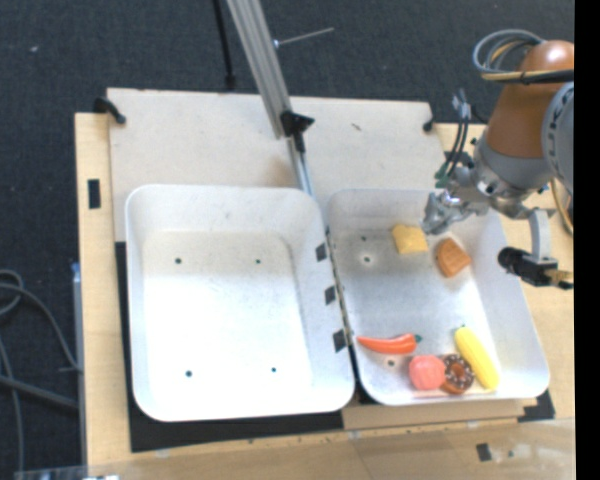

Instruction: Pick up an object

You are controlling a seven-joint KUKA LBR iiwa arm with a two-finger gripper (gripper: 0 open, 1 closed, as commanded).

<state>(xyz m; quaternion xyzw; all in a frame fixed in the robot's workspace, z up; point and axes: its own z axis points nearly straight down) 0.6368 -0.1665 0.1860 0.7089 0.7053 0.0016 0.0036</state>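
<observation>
Grey metal makes up the hand [438, 213], which hangs over the far end of the right bin [510, 298] — whether it is spread or closed I cannot tell, since the rig line bars more. Just beside it, on the bin floor, lies a pale yellow block [410, 239]; a little nearer the camera and toward the arm sits an orange-brown lump [452, 258]. Well apart, at the bin's near end, a red-orange pepper [388, 344], a pink ball [427, 372], a dark speckled ring [458, 373] and a yellow banana [476, 357] cluster together. Beyond the divider lies the left bin [230, 298] — both rest on the tan worktop [200, 138].
</observation>
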